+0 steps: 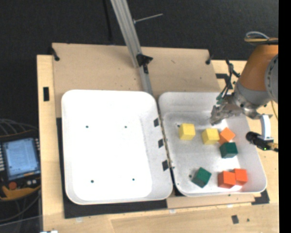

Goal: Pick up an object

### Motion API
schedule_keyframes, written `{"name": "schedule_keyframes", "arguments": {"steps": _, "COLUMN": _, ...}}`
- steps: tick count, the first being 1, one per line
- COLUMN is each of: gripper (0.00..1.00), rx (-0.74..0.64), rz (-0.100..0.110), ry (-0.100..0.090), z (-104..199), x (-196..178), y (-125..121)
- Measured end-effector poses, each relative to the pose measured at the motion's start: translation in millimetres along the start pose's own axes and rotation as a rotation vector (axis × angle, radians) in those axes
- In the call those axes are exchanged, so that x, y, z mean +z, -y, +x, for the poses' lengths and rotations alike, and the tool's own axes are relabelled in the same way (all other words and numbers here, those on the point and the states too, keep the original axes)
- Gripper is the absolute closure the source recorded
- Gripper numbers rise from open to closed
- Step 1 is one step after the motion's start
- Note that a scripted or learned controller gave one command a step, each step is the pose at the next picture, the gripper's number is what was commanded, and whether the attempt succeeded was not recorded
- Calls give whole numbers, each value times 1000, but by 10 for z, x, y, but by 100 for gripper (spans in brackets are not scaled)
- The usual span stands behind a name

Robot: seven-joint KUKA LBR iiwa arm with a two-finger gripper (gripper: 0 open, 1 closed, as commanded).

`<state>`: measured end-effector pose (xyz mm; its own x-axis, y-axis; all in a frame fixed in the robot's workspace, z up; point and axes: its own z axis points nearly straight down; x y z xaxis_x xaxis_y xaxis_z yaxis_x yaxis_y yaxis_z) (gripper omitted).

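The right bin [184,106] holds several small blocks. Two yellow blocks lie mid-bin, one [186,131] to the left and one [210,136] to the right. An orange block [227,134] touches the right yellow one, and a dark green block [228,150] sits just below it. Near the front lie another green block [201,176] and two orange blocks [227,178] [240,175] side by side. My gripper [217,115] hangs over the bin's back right part, just above the right yellow block, with nothing seen between its fingers.
The left bin [109,144] lies beside the right one. A slanted metal pole [131,38] rises from behind the bins. A tablet-like pendant [17,159] sits off the bench's left side. The arm's orange band [259,72] is at the right edge.
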<state>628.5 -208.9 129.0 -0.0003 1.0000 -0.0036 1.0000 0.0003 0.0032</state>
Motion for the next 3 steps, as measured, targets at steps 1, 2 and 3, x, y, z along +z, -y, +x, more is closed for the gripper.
{"name": "schedule_keyframes", "arguments": {"steps": 1, "gripper": 100, "rx": -2, "rz": -3, "ry": -1, "z": 18, "x": -626, "y": -22}}
{"name": "schedule_keyframes", "arguments": {"steps": 2, "gripper": 100, "rx": -4, "rz": -4, "ry": -1, "z": -2, "x": -1115, "y": -34}}
{"name": "schedule_keyframes", "arguments": {"steps": 3, "gripper": 100, "rx": -6, "rz": 0, "ry": -1, "z": -14, "x": -1141, "y": -40}}
